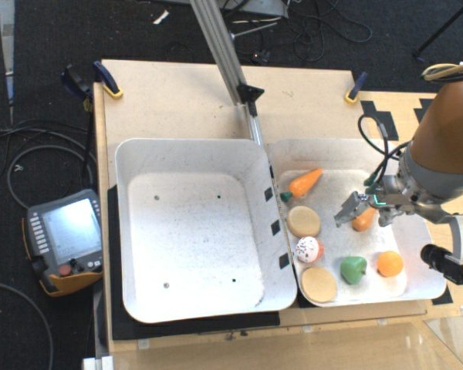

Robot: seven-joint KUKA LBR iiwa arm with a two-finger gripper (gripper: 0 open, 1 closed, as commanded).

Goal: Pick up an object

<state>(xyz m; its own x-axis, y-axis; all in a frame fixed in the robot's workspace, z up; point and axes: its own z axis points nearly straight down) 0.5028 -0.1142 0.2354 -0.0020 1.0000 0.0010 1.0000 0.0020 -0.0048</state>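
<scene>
White right bin (347,153) with carrot (305,181), two biscuits, green pepper (353,268), hand (361,210) state unclear, left bin (139,160) bare

No text, label, brand or number can be read; the pendant's screen (68,227) is too blurred.

grey arm (436,172), orange band, black cable

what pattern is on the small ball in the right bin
White with small dark and red speckles on the ball, seen in the camera view.
</scene>
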